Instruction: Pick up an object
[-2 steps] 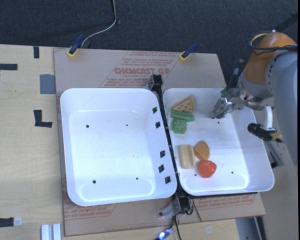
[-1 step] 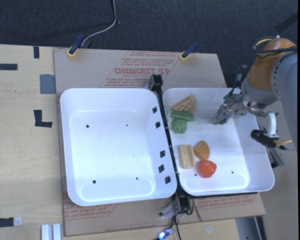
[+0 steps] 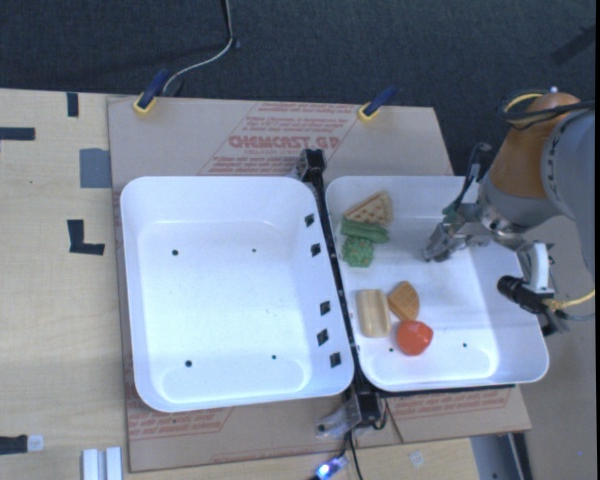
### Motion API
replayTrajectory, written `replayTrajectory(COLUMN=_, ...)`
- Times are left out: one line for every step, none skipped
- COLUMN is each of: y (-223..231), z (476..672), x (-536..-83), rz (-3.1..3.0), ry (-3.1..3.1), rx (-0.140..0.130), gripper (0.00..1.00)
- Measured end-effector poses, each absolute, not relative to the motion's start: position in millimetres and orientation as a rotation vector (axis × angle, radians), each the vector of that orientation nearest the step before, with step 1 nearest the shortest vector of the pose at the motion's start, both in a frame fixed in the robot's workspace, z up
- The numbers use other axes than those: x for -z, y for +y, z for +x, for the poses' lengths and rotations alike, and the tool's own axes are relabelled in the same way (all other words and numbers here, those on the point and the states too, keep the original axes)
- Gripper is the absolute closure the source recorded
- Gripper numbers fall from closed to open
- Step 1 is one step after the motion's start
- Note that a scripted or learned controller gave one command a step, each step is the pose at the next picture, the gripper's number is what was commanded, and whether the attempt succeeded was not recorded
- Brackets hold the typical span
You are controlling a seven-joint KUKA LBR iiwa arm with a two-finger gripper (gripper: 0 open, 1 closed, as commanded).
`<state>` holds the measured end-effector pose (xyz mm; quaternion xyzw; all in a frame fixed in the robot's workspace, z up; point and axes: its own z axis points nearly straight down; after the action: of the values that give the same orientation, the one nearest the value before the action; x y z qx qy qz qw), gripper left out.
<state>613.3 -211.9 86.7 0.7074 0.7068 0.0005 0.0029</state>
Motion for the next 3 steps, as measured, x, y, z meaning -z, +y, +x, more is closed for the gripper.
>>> replayTrajectory(y=-223.6, z=602.7, x=-87.0, rz=2.217, ry=2.219, rx=-0.004, gripper=1.00)
replayTrajectory(y=-223.3, z=595.9, x=-105.9, rz=2.220, ry=2.222, rx=0.000, gripper=1.00)
replayTrajectory(y=-218.0, z=590.1, x=-85.6, rz=2.219, ry=2.218, rx=0.001, gripper=1.00)
